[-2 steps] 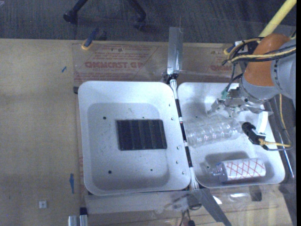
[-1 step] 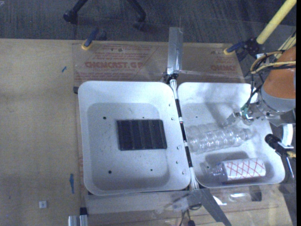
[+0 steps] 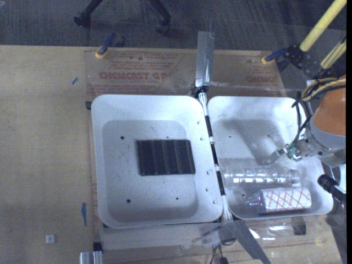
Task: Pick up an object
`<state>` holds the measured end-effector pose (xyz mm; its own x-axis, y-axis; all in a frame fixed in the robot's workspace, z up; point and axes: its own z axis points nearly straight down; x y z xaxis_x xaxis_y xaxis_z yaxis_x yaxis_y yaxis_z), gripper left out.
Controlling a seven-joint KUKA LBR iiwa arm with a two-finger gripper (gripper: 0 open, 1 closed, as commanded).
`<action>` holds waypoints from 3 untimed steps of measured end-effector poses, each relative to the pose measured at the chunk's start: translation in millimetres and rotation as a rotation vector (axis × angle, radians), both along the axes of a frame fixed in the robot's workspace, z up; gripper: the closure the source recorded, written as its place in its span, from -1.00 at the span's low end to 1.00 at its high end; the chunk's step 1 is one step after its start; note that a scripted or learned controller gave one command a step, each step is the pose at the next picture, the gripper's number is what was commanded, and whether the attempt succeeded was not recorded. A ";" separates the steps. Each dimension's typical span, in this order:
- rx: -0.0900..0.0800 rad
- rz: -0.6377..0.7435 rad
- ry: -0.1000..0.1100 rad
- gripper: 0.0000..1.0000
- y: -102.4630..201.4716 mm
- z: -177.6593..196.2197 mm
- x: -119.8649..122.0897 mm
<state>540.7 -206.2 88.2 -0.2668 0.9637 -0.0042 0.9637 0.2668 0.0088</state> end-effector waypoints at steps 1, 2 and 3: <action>-0.001 -0.002 -0.006 1.00 -1.3 11.5 1.4; -0.001 -0.002 -0.006 -1.00 -1.4 11.5 1.4; 0.001 -0.094 0.003 -1.00 48.2 0.0 1.1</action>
<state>541.8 -158.0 88.2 -0.1754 0.9845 -0.0025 0.9845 0.1755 0.0064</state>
